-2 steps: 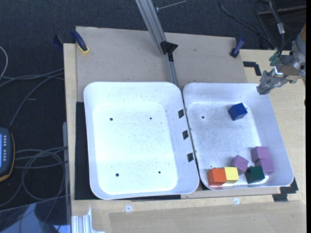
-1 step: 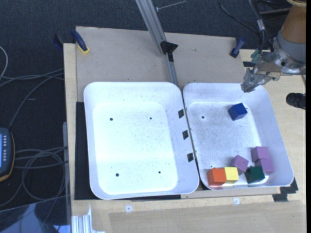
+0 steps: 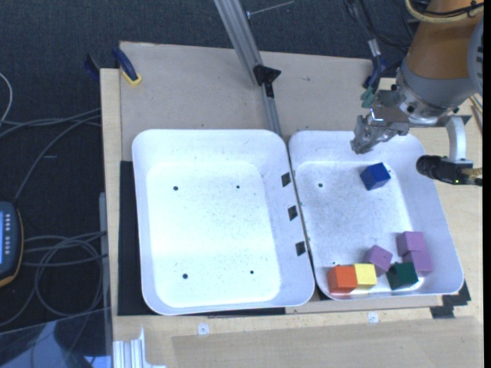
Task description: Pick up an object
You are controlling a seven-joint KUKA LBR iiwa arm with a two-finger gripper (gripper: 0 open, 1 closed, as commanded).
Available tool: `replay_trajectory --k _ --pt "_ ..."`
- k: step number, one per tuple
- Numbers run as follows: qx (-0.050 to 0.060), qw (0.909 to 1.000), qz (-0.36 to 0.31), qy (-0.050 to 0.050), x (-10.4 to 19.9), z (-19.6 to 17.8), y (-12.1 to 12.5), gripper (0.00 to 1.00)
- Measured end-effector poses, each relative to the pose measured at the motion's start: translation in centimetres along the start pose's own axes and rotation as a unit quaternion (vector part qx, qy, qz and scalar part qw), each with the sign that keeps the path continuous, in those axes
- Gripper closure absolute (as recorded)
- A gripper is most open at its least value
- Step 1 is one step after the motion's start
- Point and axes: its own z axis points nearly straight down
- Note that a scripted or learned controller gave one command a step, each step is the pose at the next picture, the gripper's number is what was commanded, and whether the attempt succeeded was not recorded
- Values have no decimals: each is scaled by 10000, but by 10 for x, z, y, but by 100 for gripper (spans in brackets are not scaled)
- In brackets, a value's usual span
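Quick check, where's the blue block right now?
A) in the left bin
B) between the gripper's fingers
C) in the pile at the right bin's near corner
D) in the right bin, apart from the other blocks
D: the blue block lies alone on the floor of the right bin, just below the gripper, far from the cluster of blocks at the near edge.
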Motion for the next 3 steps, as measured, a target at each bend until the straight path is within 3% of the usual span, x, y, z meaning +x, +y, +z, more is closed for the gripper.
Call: replay_trajectory --k 3 --pt "10 10000 3 -4 169 31 5 100"
